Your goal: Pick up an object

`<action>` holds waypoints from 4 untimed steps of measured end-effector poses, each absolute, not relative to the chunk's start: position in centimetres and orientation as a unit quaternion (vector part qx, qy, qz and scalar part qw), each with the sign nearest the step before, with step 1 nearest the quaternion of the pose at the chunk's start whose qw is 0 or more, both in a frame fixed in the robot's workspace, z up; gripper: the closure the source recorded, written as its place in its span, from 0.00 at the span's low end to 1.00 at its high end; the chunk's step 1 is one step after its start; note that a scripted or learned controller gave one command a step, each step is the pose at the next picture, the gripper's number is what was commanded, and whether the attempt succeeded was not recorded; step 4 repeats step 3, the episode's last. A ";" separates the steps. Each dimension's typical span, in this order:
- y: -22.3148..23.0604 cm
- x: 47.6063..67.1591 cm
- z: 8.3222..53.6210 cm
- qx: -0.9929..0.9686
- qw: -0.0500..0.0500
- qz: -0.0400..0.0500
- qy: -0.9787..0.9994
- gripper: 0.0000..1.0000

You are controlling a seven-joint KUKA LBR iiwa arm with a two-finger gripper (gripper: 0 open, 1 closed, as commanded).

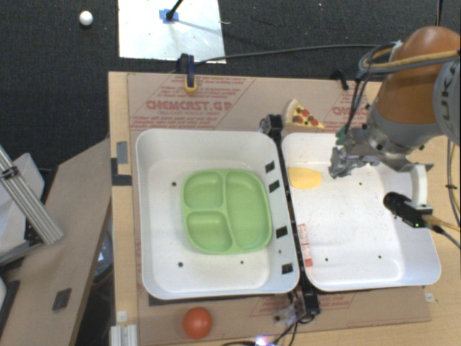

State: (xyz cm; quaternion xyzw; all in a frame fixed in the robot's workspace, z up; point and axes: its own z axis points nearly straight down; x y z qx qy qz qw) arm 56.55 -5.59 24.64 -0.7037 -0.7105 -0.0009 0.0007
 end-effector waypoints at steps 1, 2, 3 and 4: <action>-0.7 55.0 25.0 -0.704 0.000 -0.001 -0.710 1.00; 4.1 53.3 24.6 -0.704 0.001 0.000 -0.710 1.00; 9.9 53.4 24.7 -0.703 0.000 -0.002 -0.711 1.00; 9.9 53.4 24.7 -0.703 0.000 -0.002 -0.711 1.00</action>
